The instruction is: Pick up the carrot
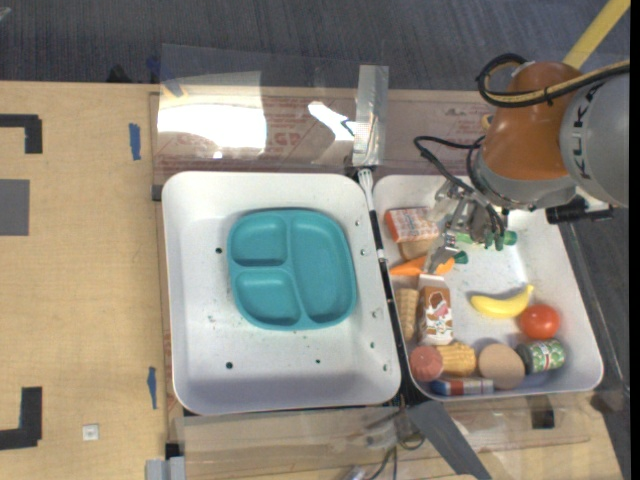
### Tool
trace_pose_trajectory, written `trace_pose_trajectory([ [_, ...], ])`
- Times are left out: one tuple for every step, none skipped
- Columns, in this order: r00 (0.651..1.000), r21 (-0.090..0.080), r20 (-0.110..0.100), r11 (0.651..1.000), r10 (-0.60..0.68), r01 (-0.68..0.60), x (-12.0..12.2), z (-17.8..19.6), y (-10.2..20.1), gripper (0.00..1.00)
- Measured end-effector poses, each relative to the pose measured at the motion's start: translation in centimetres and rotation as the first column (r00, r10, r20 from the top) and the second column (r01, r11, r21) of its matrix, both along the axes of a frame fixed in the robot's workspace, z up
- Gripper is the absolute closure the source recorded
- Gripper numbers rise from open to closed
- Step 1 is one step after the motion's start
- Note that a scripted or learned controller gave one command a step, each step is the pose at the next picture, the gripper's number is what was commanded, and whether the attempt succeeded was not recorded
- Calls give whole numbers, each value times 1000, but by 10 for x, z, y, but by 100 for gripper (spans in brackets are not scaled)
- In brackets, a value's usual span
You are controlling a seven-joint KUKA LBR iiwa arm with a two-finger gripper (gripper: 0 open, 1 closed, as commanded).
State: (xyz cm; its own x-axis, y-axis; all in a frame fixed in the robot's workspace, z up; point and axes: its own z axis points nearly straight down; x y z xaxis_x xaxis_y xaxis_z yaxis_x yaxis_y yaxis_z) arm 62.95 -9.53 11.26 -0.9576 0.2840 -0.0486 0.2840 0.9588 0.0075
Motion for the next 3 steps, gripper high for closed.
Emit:
trace_pose_trajectory([
  [998, 5, 15, 998, -67, 67, -7, -1, 3, 0],
  [1000, 2, 12, 1000, 0, 0, -5, -1, -1, 0],
  [917, 10, -33, 917, -398, 398, -31, -22, 3, 0],
])
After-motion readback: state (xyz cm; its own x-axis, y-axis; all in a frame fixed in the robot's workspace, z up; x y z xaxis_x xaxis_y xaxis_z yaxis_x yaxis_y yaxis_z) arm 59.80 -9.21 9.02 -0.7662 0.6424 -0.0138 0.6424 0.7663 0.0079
